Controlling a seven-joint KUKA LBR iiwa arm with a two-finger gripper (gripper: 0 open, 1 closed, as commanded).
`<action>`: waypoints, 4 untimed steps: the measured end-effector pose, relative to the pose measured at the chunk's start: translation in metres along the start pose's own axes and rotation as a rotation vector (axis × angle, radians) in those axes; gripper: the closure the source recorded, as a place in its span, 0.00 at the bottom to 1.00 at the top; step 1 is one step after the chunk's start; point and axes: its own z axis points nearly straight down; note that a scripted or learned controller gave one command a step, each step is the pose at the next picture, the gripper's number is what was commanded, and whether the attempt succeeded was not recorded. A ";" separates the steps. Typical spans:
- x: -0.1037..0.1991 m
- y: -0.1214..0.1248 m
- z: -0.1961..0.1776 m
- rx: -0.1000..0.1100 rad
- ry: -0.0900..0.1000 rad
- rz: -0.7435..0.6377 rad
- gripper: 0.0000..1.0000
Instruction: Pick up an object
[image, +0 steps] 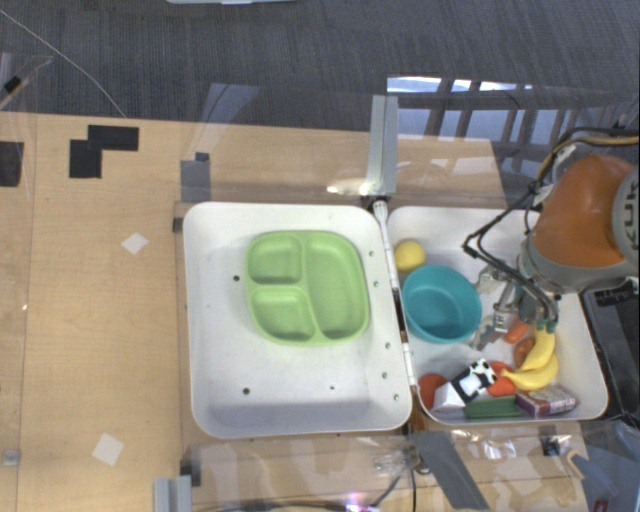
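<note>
The right bin (452, 226) holds several small objects. A teal bowl (438, 305) sits at its left, with a yellow ball (409, 255) just behind it. A banana (538, 362) and a small orange piece (523, 346) lie at the front right. My gripper (515, 318) hangs low over the bin, between the bowl and the banana and right above the orange piece. Its wrist hides the bin floor beneath it. I see nothing clearly held.
Along the right bin's front edge lie a red item (431, 385), a black-and-white item (478, 378), a green block (490, 407) and a pink box (545, 402). The left bin (215, 330) holds a green divided plate (305, 285).
</note>
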 end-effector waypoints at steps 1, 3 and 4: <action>-0.010 0.012 0.001 0.017 -0.005 0.135 0.00; -0.043 -0.045 0.005 -0.006 0.006 0.354 0.00; -0.048 -0.043 -0.010 -0.007 -0.010 0.345 1.00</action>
